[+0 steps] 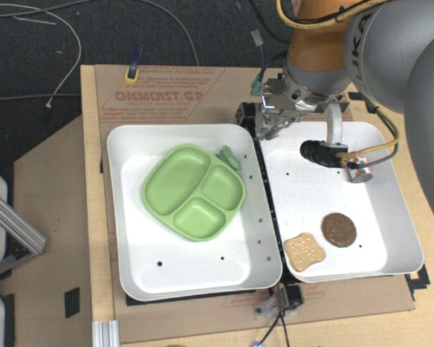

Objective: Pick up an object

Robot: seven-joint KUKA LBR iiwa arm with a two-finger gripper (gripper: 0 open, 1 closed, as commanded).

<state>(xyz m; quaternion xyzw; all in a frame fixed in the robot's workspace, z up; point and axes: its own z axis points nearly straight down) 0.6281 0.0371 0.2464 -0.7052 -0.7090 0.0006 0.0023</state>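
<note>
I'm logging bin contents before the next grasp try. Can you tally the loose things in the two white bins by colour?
Green: 2, the divided plate and a small green piece at its upper right edge, both in the left bin
Brown: 1, the round cookie in the right bin
Tan: 1, the cracker in the right bin
Total: 4

Printed in faded red on the cardboard sheet (166, 92) left of the end effector (275, 118): "CHEMCAST GP", with smaller lines beneath too blurred to read.
</note>
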